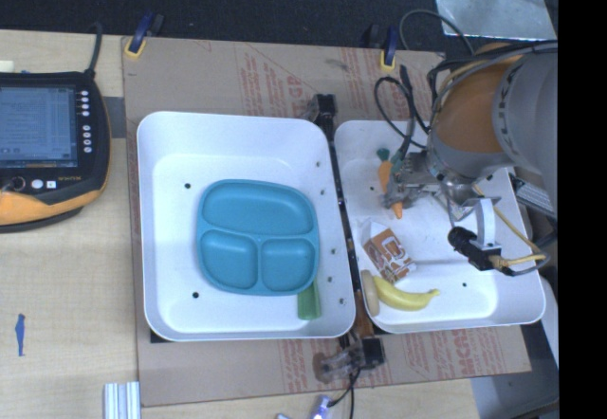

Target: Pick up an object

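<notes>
Hovering our pincer (410, 188) near the small orange carrot-shaped toy (384, 173) in the right white bin (474, 308); can't tell its state, so we'd center carefully before closing.

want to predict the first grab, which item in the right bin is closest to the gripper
The orange carrot, beside the gripper. The brown snack packet and the banana lie farther toward the front wall.
</notes>
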`<state>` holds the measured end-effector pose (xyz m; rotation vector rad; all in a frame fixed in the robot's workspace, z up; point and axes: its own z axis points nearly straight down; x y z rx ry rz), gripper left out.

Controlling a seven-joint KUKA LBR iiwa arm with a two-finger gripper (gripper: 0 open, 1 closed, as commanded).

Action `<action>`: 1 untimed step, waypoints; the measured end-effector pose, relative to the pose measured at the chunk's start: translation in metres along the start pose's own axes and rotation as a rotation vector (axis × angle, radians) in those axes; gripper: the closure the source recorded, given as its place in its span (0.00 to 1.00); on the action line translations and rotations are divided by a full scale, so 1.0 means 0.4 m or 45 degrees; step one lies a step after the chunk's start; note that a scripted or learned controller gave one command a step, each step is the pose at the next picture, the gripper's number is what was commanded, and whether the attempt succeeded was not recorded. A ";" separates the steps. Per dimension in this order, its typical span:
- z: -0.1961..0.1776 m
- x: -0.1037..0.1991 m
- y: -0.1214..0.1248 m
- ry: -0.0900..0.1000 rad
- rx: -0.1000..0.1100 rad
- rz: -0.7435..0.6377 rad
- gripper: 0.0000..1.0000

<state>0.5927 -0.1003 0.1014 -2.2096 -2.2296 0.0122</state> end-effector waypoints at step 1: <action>-0.227 0.149 -0.047 0.004 -0.006 0.005 1.00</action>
